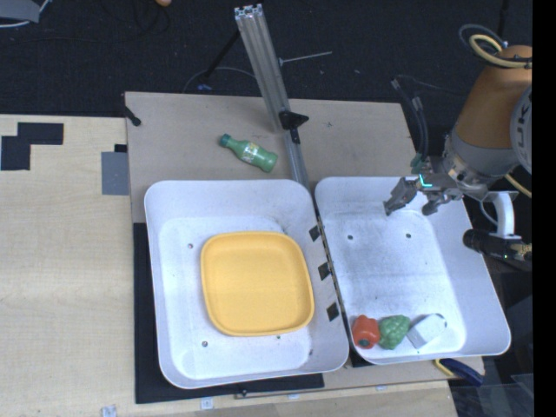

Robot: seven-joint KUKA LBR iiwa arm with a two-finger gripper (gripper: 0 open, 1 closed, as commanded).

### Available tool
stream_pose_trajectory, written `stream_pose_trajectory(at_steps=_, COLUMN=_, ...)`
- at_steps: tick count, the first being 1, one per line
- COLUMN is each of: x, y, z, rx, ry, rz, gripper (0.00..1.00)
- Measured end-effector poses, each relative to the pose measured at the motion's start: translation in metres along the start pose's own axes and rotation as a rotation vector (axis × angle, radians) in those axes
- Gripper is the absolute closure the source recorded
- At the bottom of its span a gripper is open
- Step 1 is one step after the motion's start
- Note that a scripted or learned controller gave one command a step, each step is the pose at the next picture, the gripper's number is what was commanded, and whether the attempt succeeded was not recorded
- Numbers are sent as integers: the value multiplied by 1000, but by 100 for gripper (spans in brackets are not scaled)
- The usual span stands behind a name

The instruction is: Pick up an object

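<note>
Tool (415,200) hung over the far end of the right bin (469,268), fingers spread, nothing between them. Objects sat w/ each other at that bin's near edge: red piece (365,331), green piece (393,330), white block (425,330). Yellow plate (257,282) lay in left bin (169,233). Green bottle (248,152) lay on tabletop (347,142) behind the bins.

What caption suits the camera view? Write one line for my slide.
Open gripper above the right bin, far from the red, green and white objects at its near edge; yellow plate in the left bin.
</note>
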State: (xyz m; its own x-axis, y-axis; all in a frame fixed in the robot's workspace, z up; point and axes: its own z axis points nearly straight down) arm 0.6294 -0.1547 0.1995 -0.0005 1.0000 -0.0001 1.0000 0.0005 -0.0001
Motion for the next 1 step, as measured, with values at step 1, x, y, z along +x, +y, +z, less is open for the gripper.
stream_pose_trajectory(at_steps=1, x=0, y=0, z=0, rx=0, ry=0, rz=0, gripper=0)
